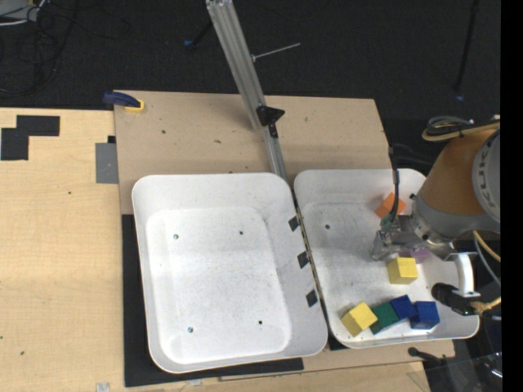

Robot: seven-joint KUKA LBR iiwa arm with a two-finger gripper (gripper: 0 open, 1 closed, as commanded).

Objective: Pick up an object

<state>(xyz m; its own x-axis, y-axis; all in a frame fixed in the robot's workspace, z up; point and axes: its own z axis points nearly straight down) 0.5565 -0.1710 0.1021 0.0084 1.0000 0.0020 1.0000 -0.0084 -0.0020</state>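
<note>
My gripper [386,246] reaches down into the right bin [343,211], near its right side. A yellow cube [402,269] lies just below and to the right of it on the bin floor. An orange block [386,205] shows just above the gripper, partly hidden by the arm. A small purple piece [422,253] peeks out beside the wrist. At the bin's front lie a yellow block [358,318], a green block [384,316] and two blue blocks [402,306] [425,314] in a row.
The left bin [155,194] stands next to the right one, joined by black clips [302,259]. A metal rail [241,60] slants up behind the bins. The arm's orange band [453,182] hangs over the right bin's right edge.
</note>
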